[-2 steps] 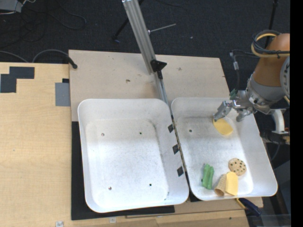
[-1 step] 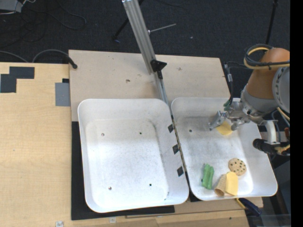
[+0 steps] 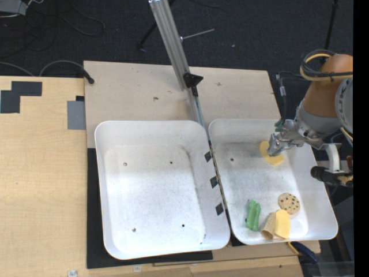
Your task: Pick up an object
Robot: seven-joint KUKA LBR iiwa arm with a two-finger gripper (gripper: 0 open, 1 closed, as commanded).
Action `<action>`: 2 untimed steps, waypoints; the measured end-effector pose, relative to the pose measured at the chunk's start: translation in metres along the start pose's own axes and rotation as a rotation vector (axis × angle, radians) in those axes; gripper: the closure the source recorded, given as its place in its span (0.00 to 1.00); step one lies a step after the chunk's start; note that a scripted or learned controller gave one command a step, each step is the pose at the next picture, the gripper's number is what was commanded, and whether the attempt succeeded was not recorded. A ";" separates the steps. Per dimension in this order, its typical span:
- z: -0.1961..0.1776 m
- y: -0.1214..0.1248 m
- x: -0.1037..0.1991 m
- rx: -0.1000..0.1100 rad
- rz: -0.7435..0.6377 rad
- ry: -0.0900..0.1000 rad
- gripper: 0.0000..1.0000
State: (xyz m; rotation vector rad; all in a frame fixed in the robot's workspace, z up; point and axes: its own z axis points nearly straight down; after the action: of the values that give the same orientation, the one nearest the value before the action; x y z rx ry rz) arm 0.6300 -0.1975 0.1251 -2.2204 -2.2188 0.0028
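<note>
In the right bin, my gripper reaches down from the right onto a yellow object lying near the bin's far right part. The gripper's tip covers the upper part of that yellow piece. Nearer the front of the same bin lie a green object, a round cookie with dark chips, and a yellow piece with a tan cone-like end.
The left bin stands beside the right one, with black clips along the shared rim. A slanted aluminium bar rises behind the bins. A wooden table lies at the left.
</note>
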 end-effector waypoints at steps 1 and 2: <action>-0.043 0.003 0.001 -0.006 -0.001 -0.001 1.00; -0.085 0.004 0.000 -0.006 -0.002 -0.001 1.00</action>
State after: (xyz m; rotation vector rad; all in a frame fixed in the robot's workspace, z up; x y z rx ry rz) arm 0.6340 -0.1974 0.2097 -2.2216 -2.2250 -0.0020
